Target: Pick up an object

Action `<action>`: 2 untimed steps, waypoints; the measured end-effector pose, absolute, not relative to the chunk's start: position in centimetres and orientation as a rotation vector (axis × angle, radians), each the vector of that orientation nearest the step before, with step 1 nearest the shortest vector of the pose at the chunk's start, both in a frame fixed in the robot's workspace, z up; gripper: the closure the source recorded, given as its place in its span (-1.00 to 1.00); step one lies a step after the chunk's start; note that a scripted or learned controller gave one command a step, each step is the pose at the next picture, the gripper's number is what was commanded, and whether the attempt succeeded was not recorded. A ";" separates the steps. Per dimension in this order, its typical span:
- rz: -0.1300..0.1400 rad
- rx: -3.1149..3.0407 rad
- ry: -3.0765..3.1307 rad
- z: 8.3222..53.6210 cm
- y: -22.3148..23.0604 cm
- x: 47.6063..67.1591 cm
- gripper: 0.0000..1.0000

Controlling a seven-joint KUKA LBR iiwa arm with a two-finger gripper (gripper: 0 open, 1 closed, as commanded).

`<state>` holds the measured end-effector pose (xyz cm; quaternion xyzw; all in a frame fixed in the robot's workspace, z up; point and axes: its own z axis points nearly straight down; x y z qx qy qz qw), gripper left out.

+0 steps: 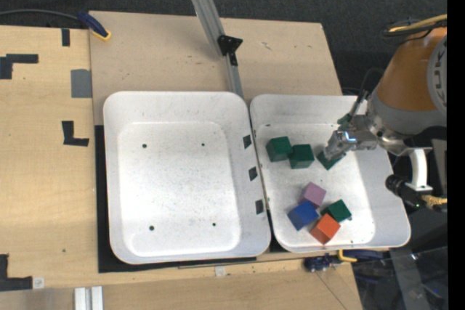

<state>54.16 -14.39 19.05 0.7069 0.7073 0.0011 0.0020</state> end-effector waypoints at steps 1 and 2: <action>0.000 2.220 2.223 20.0 -14.4 54.2 1.00; 0.003 2.214 2.230 21.0 -9.1 56.8 1.00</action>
